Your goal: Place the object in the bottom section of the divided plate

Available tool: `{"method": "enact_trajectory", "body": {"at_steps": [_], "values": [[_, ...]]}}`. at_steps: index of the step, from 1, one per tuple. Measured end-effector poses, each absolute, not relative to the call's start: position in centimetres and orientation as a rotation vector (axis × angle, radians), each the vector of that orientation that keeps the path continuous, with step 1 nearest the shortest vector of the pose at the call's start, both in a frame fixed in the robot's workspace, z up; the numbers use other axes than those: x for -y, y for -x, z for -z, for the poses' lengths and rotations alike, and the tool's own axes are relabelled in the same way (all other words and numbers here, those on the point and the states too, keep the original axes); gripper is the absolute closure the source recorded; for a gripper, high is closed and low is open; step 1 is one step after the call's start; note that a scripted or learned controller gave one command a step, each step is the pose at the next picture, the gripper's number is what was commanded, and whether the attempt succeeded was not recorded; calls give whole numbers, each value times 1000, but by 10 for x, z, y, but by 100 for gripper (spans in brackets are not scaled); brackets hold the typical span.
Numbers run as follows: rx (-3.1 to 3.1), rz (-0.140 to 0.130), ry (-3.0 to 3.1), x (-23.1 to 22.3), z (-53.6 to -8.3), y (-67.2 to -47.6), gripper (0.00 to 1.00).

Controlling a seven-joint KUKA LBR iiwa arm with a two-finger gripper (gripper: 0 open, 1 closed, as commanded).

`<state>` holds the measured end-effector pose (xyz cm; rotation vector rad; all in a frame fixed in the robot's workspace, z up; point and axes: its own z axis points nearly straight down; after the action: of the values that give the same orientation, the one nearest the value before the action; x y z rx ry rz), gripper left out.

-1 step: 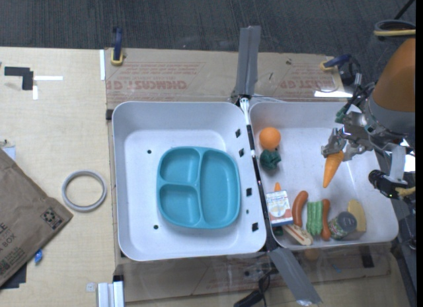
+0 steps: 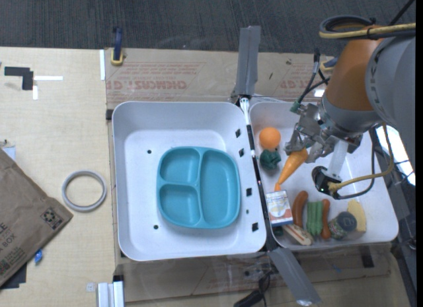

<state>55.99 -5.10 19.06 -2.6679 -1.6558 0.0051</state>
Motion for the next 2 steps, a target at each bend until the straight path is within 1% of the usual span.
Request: {"method": "enact_trajectory", "body": {"at_steps": [1, 2], "values": [[1837, -6, 2546, 61, -207, -539, 100], [1656, -7, 2669, -1, -206, -558, 100]]}}
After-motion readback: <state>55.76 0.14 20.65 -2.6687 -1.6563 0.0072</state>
